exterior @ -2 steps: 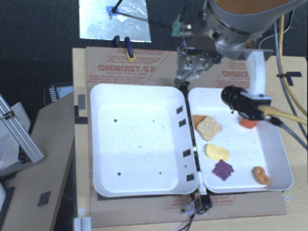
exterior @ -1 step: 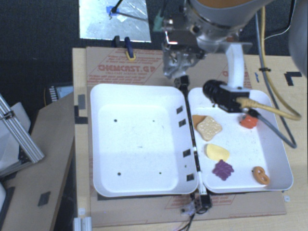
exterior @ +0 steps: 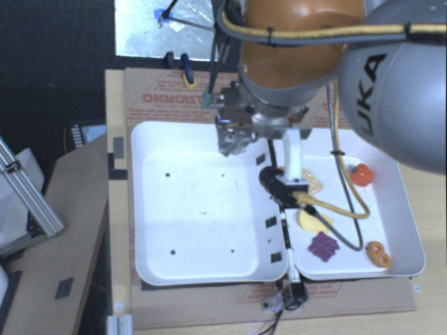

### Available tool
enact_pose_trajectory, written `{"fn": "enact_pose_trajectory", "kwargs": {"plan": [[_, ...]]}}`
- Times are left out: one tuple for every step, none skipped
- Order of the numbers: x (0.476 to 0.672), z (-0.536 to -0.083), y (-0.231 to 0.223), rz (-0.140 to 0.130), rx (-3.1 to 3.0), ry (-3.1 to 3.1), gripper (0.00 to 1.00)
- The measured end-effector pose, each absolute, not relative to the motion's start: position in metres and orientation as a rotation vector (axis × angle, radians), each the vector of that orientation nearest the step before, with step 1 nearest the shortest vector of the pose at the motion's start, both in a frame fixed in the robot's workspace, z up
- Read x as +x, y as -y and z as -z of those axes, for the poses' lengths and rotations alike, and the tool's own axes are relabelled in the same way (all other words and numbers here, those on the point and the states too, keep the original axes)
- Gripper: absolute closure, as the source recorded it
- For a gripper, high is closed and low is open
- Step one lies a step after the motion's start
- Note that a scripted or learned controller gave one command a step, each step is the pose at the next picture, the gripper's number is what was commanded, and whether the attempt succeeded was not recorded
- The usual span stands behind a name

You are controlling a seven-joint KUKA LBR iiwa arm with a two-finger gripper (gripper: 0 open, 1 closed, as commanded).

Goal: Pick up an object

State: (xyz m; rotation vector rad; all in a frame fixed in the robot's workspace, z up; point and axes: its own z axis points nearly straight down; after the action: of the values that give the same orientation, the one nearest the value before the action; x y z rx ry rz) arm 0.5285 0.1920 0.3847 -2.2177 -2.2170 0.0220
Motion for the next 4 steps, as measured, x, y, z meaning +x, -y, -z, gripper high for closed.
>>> {"fn": "enact_pose_trajectory", "kwargs": {"plan": [[0.486, -0.453, -0.113, 0.012, -2.232, 2.219, 1.00], [0.515, -0.447, -0.160, 0.005, -2.214, 2.230, 1.00], [0.485, -0.390, -0.075, -0.007, -2.228, 2.213, 1.00], [0.510, -0.480, -0.123, 0.018, -2.218, 2.234, 1.00]]}}
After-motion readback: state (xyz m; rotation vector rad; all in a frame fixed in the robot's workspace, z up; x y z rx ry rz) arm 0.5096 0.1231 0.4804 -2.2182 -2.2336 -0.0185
